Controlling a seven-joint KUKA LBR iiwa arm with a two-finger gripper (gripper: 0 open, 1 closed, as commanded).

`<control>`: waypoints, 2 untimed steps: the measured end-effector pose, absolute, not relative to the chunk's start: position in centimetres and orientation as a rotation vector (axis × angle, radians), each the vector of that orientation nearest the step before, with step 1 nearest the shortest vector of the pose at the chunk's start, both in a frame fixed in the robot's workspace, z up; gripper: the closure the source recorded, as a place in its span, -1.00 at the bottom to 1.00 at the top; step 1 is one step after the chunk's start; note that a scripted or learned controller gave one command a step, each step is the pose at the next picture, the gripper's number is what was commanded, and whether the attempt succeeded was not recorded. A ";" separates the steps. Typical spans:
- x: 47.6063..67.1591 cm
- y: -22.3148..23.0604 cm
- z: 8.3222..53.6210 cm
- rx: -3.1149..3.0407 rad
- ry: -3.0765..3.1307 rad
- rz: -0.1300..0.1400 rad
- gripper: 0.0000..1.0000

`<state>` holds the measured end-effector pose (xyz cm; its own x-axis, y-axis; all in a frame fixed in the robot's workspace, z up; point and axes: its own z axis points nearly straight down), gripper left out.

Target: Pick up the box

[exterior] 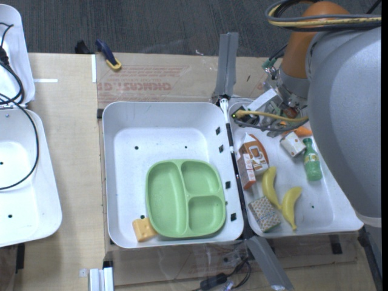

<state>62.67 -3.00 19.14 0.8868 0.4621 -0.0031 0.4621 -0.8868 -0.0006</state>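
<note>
the grey arm (351, 96) is reaching in from the right and is covering much of the right bin (327, 220), its orange band sitting near the top of the view. the gripper (280, 111) is hanging low over the far end of that bin, among cables and a yellow-edged piece, and its state is something i cannot tell from this angle. the box (248, 159), a brown and orange carton, is lying tilted in the right bin close to the divider wall, just beside the gripper's end but apart from it. two bananas (280, 193) are lying near the middle of the same bin, a patterned packet (264, 214) is resting at its near end, touching one banana, and a green bottle (312, 160) is lying next to a small white and red block (293, 144) under the arm. in the left bin (121, 162) a green divided plate (185, 197) is sitting toward the near side, with a small yellow piece (143, 230) lying just beside its near left corner.
</note>
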 end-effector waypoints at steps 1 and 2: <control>58.1 3.0 22.8 3.126 0.310 -0.005 1.00; 59.1 11.0 25.8 3.125 0.310 -0.003 1.00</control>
